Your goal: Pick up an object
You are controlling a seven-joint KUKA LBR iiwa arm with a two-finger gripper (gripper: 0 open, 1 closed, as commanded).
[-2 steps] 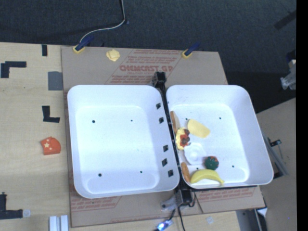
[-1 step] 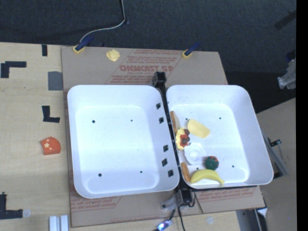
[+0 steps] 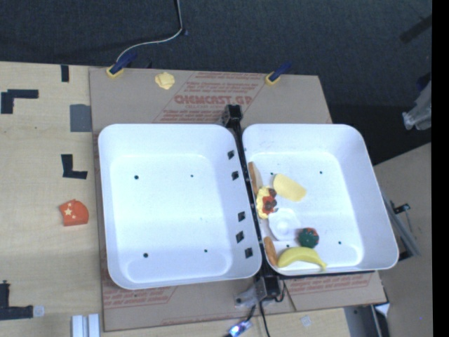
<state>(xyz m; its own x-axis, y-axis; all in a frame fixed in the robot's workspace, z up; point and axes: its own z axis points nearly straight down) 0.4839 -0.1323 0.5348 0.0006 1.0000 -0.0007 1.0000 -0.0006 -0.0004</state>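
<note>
Pincer [image 3: 417, 115] at right edge, well apart from banana [image 3: 302, 258].

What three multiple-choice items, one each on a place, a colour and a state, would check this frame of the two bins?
1. Where does the banana lie?
A. near corner of the right bin
B. middle of the left bin
C. on the cardboard

2. What colour is the small block on the bench left of the bins?
A. blue
B. orange-red
C. black

3. How do the items in the right bin lie?
A. spread evenly over the floor
B. stacked in the far right corner
C. gathered along the side next to the left bin

Answers: 1 A, the banana sits at the bin's near edge. 2 B, the block is orange-red. 3 C, all cluster by the shared divider.
</note>
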